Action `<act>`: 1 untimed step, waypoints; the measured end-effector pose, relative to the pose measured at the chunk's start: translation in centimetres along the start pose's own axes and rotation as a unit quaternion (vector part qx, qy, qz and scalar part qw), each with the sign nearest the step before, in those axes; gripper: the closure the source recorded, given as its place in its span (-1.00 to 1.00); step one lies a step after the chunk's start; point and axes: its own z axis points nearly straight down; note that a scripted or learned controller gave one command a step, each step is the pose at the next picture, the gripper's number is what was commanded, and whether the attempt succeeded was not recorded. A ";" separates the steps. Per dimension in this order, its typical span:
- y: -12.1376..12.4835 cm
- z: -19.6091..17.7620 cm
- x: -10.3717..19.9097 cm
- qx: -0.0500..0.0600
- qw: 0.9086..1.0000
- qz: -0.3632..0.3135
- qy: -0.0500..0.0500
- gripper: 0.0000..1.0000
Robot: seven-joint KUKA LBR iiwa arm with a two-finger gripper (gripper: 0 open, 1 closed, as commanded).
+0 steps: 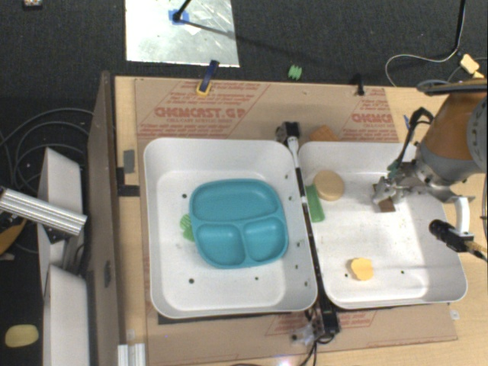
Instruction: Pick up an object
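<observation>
The gripper (386, 197) hangs low in the right bin (427, 284), apparently clamped on 1 small brown piece (386, 203), probably for lifting.

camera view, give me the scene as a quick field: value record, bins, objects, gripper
left bin: holds a teal divided tray, with a green piece at the tray's left edge
right bin: round tan disc, green block, yellow piece
gripper: over the right bin's upper part, a small brown thing at its tip; hold unclear
</observation>
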 end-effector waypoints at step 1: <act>-0.9 -1.9 3.8 0.002 1.000 -0.002 0.001 1.00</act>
